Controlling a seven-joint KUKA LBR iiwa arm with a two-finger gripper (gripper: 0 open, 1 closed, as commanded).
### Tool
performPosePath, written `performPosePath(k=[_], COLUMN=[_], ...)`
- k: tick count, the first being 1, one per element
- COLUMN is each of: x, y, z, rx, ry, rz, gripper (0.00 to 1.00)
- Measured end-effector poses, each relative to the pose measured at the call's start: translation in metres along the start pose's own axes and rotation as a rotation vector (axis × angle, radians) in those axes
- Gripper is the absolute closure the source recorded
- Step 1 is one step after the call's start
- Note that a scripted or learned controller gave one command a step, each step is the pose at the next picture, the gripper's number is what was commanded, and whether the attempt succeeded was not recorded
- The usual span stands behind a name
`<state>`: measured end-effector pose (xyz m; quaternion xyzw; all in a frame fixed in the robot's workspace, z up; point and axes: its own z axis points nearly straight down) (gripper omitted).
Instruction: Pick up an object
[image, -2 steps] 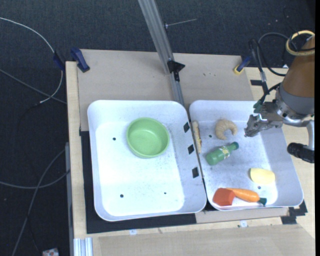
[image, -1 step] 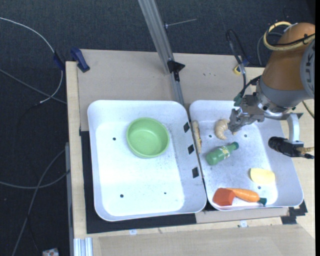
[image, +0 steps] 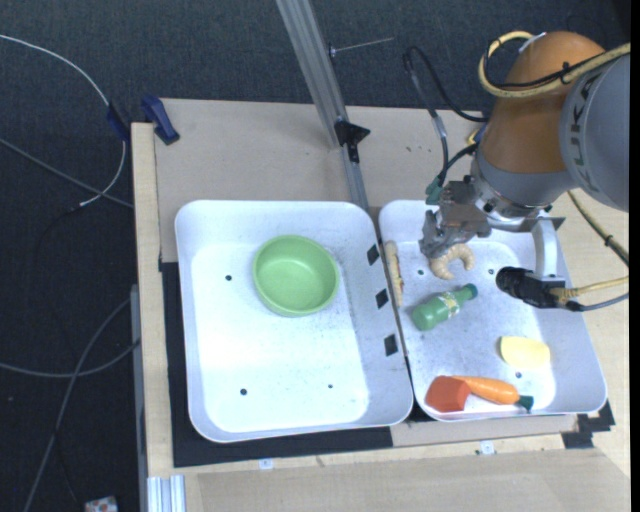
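Observation:
My gripper hangs low over the upper part of the right bin. A small beige curved piece lies directly under and just in front of it, partly covered by the gripper. A green bottle lies on its side a little nearer the front. Further forward are a pale yellow piece, an orange carrot and a red block beside it. A green bowl sits in the left bin.
A thin beige stick lies along the right bin's left wall. A black cable plug on the arm hangs over the bin's right side. A metal pole rises behind the bins.

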<state>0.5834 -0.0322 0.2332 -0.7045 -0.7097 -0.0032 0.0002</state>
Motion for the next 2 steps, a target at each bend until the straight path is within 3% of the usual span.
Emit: performPosePath(k=[2], x=[0.125], y=[0.018], z=[0.002], rx=[0.005], ry=[-0.001], rz=[0.001], gripper=[1.0])
